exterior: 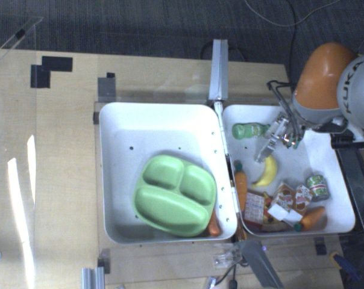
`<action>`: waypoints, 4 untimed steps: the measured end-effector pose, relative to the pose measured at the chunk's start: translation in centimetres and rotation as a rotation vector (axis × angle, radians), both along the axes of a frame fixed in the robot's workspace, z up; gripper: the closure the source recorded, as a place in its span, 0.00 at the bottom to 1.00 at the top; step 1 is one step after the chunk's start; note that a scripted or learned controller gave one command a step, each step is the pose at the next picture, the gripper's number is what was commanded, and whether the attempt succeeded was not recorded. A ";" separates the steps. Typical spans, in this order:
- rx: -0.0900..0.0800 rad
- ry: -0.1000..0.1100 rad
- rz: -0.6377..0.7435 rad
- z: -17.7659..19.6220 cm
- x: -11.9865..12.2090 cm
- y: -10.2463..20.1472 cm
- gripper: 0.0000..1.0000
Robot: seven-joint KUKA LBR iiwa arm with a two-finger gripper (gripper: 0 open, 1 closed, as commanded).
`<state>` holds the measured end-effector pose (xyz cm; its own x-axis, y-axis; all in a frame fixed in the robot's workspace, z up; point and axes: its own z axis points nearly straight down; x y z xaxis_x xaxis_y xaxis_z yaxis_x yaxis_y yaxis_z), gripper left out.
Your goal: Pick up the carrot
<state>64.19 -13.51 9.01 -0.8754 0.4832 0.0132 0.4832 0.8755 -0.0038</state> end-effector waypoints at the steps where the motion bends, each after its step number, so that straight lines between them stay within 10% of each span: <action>1: -0.004 -0.028 0.117 0.0 -7.4 3.4 0.00; 2: -0.002 -0.036 0.112 1.1 -7.0 3.5 1.00; 3: -0.003 -0.039 -0.195 0.1 -11.4 3.6 1.00; 4: -0.004 -0.017 -0.295 9.4 -15.3 12.4 1.00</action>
<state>48.91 -1.13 18.39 -0.6970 0.7171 -0.0029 0.7171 0.6970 0.0038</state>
